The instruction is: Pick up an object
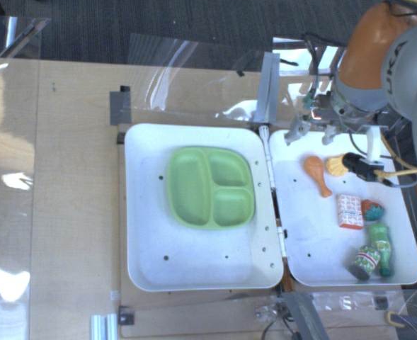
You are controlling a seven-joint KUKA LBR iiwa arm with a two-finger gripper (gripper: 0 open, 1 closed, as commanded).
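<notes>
gripper (311,134) hovers over right bin (304,250) far edge, fingers spread apart, nothing between them. drumstick (318,174) just below. green plate (210,188) mid left bin (144,261).

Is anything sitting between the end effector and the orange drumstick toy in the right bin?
Nothing visible does. The end effector hangs over the far end of the right bin, and the drumstick toy lies just nearer the camera on bare bin floor. The yellow toy sits beside the drumstick, off that line.
</notes>
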